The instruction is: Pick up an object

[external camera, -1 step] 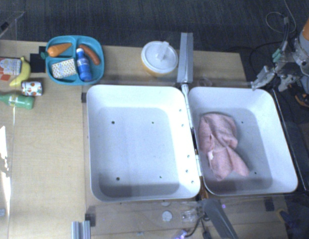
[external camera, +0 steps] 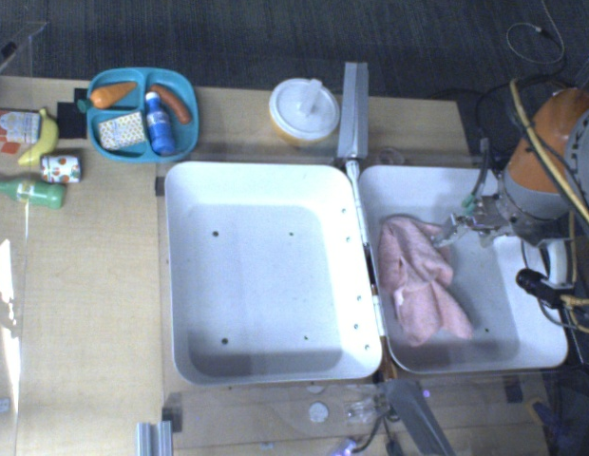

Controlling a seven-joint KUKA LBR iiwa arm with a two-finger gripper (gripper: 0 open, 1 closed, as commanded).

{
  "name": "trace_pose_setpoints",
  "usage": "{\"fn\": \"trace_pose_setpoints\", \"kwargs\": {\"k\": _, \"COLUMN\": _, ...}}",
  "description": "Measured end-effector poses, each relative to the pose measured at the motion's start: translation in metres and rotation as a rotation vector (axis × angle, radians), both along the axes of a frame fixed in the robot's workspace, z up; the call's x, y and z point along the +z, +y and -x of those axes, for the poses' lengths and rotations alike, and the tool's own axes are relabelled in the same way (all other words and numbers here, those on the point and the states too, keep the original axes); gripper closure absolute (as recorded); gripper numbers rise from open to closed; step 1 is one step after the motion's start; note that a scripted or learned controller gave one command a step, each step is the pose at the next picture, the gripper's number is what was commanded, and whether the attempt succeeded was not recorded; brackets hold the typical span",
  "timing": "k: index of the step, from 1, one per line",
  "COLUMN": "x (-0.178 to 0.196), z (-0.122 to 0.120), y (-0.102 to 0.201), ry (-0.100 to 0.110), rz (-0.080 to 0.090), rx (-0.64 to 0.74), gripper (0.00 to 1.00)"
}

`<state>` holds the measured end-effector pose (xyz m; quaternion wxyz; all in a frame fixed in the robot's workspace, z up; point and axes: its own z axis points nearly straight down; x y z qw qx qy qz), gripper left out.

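A crumpled pink cloth lies in the right white bin, toward its left side, running from the upper middle down to the lower middle. My gripper hangs over the upper part of this bin, just right of the cloth's top end and close to it. The grey arm with its orange band comes in from the right above the bin's edge. Nothing visibly hangs from the gripper.
The left white bin sits beside the right one, with a metal bar above the seam. Behind the bins are a white lidded cup and a blue divided tray of toy food. A banana, can and green bottle lie far left.
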<state>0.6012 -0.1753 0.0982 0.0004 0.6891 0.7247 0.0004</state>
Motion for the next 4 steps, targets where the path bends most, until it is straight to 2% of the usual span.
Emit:
{"fn": "trace_pose_setpoints", "kwargs": {"k": 1, "x": -0.008, "z": 0.026, "y": 0.044, "ry": -0.012, "rz": 0.003, "rx": 0.175, "gripper": 0.0}}
{"fn": "trace_pose_setpoints", "kwargs": {"k": 2, "x": -0.01, "z": -0.042, "y": 0.077, "ry": -0.01, "rz": 0.001, "rx": 0.05, "gripper": 0.0}}
{"fn": "trace_pose_setpoints", "kwargs": {"k": 3, "x": -0.01, "z": -0.06, "y": 0.08, "ry": -0.008, "rz": 0.002, "rx": 0.109, "gripper": 0.0}}
{"fn": "trace_pose_setpoints", "kwargs": {"k": 4, "x": -0.008, "z": 0.015, "y": 0.075, "ry": -0.011, "rz": 0.002, "rx": 0.261, "gripper": 0.0}}
